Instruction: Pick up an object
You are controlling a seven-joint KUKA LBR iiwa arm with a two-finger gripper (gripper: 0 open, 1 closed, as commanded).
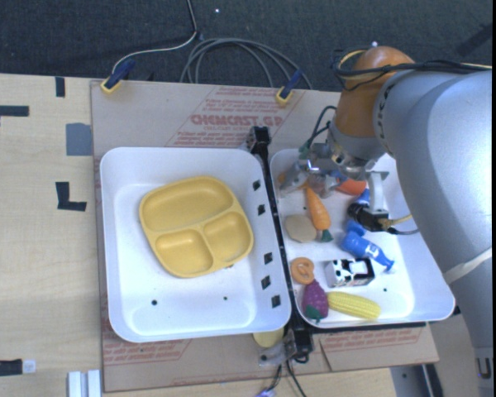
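Closest to the camera, at the front of the right bin [430, 304], there's a yellow corn cob [354, 306] lying next to a purple eggplant-looking toy [315, 299]. Just behind those sit a black-and-white cow toy [350, 272] and a small orange ring [302, 269]. A blue toy [365, 247] is a bit further back on the right, and a beige pebble-like piece [298, 228] sits left of it, touching the green end of the carrot [317, 211].

The carrot lies tilted in the back half of the right bin, just below the gripper [312, 170]. The gripper hangs over the bin's far left corner; honestly can't tell whether it's clamped or spread, and nothing visibly sits in it. An orange-red bit [352, 187] peeks out beside it.

Left bin [120, 222] holds a yellow divided plate [197, 225]. Both bins rest on a cardboard sheet [223, 118] on the table [33, 222], with cables [231, 52] looping at the far edge.
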